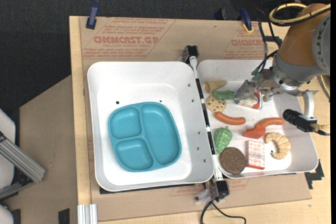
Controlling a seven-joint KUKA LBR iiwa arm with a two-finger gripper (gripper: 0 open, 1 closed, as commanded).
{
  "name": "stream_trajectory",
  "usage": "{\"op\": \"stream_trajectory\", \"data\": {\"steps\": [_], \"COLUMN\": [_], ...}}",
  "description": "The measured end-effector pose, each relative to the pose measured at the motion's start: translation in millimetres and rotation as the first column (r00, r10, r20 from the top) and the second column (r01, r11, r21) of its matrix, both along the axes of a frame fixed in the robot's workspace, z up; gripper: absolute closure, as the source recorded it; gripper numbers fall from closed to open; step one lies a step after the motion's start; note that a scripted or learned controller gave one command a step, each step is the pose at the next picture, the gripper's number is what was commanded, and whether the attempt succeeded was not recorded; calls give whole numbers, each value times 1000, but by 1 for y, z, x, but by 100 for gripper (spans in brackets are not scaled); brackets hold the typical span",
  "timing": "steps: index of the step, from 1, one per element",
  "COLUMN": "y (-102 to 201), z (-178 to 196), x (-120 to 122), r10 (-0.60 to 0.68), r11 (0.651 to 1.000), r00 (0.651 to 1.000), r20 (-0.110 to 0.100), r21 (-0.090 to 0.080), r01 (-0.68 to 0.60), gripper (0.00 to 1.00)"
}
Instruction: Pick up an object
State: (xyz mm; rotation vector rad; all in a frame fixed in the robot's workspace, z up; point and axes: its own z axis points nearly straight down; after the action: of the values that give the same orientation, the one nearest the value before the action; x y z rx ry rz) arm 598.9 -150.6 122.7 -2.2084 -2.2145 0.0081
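2 bins (105, 86), 1 blue tray (144, 135), 2 sausages (229, 119)

The left bin (100, 86) has open floor along its far side and corners; a teal tray (144, 135) takes up its middle and near part. The right bin (231, 66) is crowded: cone (214, 85), cookie (215, 103), sausage (230, 119), green pepper (222, 138), brown disc (232, 160), pink packet (255, 155), croissant (278, 145) and orange piece (265, 126) lie close together. The arm (304, 44) and gripper (252, 94) hang over its far right part. Bare floor shows in its far left corner.
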Motion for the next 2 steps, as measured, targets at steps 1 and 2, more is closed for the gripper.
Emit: {"op": "stream_trajectory", "data": {"steps": [1, 2], "y": [-31, -34], "z": [-40, -38], "x": [42, -5], "r10": [-1, -4], "r11": [1000, 1000], "r00": [1000, 1000], "r20": [9, 8], "r21": [-3, -4], "r01": [1, 4], "gripper": [0, 0]}}
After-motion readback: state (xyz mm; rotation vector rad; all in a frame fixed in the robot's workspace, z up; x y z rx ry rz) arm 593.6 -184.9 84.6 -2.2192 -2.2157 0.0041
